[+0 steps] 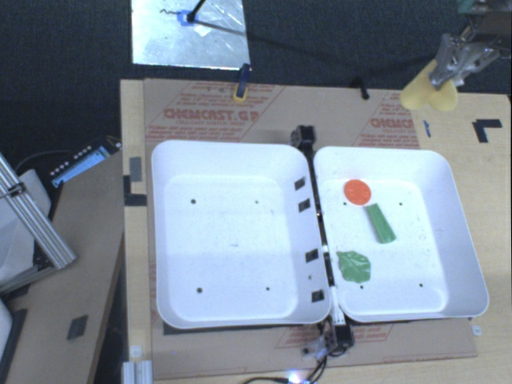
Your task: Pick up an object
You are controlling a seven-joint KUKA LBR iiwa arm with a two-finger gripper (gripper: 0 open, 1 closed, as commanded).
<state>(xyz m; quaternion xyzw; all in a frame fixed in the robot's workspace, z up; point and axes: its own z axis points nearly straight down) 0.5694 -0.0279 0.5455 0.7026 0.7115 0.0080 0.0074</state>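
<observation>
Pale yellow object point(429, 94) sits between fingers of gripper point(448, 69), lifted at top right, beyond right bin point(460, 206). I judge pick done; I keep grip firm, avoid swing. Left bin point(172, 214) bare white. Remaining in right bin: green leaf piece point(354, 266), green block point(381, 222), orange disc point(358, 191).

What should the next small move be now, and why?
Probably carry the pale yellow object over to the left bin before releasing. The tool sits high at the upper right, beyond the right bin, with that object pinched between its fingers. An orange disc, green block and green leafy piece remain there.
</observation>
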